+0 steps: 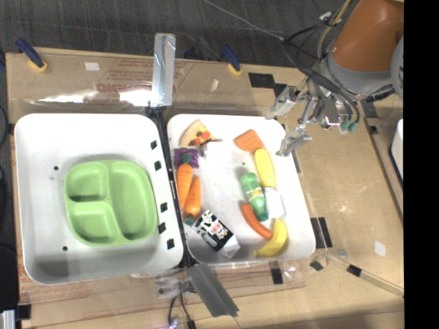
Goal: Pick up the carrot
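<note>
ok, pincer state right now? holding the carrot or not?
Pincer: open, holding nothing, hovering above the right bin's top right corner. Carrot lies in that bin by its left wall, apart from the pincer.

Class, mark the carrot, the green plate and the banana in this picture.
carrot (184, 186), camera view, middle of its orange body.
green plate (110, 201), camera view, central ridge between compartments.
banana (276, 239), camera view, its curved yellow middle.

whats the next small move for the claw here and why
Probably swing left and down over the carrot. The claw hangs above the right bin's upper right corner, while the carrot lies along that bin's left wall.
</note>
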You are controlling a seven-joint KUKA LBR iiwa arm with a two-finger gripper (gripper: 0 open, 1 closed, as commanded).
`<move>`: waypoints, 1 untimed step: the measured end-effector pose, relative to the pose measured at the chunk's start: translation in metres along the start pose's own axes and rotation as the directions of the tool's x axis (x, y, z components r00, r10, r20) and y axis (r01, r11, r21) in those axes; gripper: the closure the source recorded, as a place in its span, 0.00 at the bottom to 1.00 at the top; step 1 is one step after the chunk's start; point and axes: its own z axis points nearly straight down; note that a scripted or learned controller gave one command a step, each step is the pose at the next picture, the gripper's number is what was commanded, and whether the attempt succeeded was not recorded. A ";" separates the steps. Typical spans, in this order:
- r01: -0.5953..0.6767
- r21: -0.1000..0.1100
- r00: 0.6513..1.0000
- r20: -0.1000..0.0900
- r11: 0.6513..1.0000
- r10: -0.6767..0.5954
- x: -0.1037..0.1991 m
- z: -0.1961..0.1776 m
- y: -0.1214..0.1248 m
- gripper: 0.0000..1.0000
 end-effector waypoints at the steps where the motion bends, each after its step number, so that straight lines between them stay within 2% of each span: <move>1: 0.109 -0.008 0.994 -0.011 0.994 -0.109 0.048 0.153 -0.007 0.00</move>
